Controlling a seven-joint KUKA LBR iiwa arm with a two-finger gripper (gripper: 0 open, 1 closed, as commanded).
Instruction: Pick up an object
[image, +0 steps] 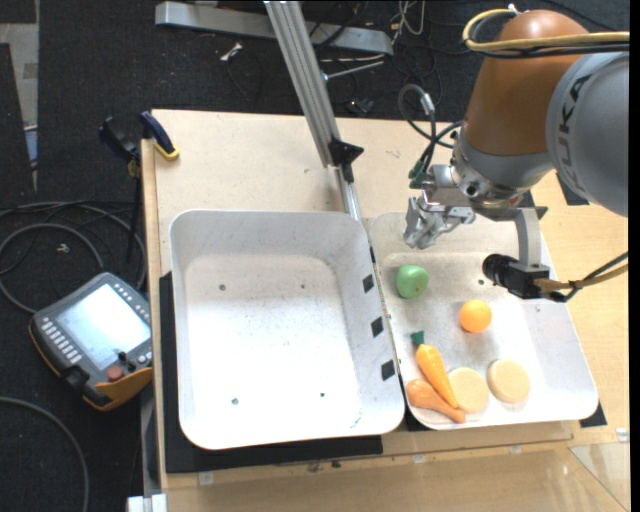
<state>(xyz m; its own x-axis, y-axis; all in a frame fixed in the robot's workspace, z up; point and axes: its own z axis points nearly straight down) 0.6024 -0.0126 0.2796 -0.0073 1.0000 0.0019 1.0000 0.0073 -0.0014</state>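
A wooden bench (250, 170) is standing on a dark floor (70, 90) and carrying two white bins. The left bin (190, 240) is sitting beside the right bin (560, 370), their inner rims touching. A slanted metal bar (310, 90) is running down from the top toward the gap between the bins. A clamp with a yellow handle (150, 135) is lying at the bench's far left corner. A handheld control pad (95, 340) with a pale screen is resting on the floor left of the bench, with black cables (40, 240) curling around it.
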